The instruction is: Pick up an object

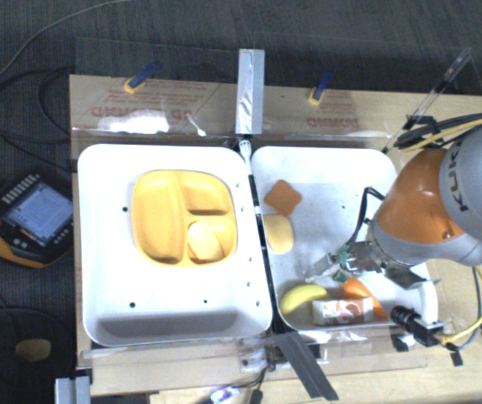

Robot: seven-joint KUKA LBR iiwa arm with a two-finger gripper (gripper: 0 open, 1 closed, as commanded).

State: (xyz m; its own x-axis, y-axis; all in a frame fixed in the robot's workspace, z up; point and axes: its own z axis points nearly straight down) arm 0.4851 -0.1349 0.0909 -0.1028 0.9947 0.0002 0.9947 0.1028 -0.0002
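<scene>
From my feed I look down on a wooden bench point(47, 141) standing on dark carpet, with two shallow white bins set side by side on it. A handheld control pendant point(23, 219) lies on the floor off the bench's left side, cables trailing around it. Along the bench's far edge I see two clips, each blue and yellow, and a strip of silver tape that runs down to the seam between the bins.

The left bin point(106, 310) holds a yellow divided tray point(183, 215), lying flat near the middle.

The right bin point(325, 167) holds the loose objects. An orange square piece point(283, 196) lies near the bin's far left corner, and a pale yellow rounded piece point(279, 234) sits just beside it, nearer to me, close to the divider. Along the near wall I see a yellow banana point(301, 297), with a small white and red carton point(342, 311) lying on its side just beside it, and an orange carrot-like piece point(358, 290) touching the carton's far edge.

The arm point(430, 204) reaches in from the right, its orange band over the bin's right half. The gripper point(347, 261) sits low over the bin floor, near the carrot-like piece and the carton. I cannot tell whether it is spread or closed; the wrist hides too much, and I see no object in it.
</scene>
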